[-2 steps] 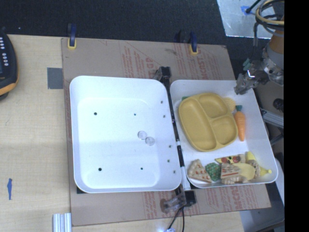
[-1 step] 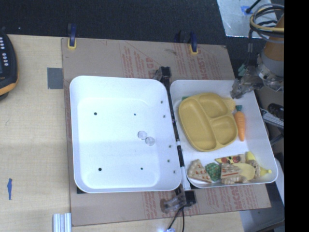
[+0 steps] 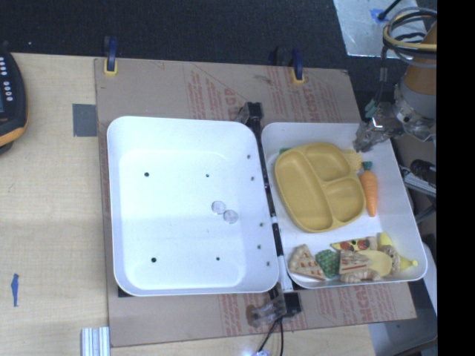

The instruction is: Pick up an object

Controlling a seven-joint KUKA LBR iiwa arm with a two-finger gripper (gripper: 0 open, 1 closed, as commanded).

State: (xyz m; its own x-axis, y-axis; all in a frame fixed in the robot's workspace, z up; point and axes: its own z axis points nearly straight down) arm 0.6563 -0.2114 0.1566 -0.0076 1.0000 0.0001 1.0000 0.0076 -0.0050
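Note:
The right bin [image 3: 393, 221] holds a yellow divided plate [image 3: 320, 185], an orange toy carrot [image 3: 369, 189] along the plate's right side, and a heap of small toy foods [image 3: 349, 262] at the near edge. My gripper [image 3: 369, 134] hangs over the bin's far right corner, just above the carrot's green top and the plate's far right edge. Nothing shows between its fingers, and their spread is too small and dark to read.
The left bin [image 3: 185, 202] has two small clear beads [image 3: 224, 211] near its middle. Both bins rest on a brown cardboard sheet [image 3: 193, 87] clamped to the bench. A black and orange handset [image 3: 11, 99] lies at the far left. Cables loop above the arm [image 3: 412, 24].

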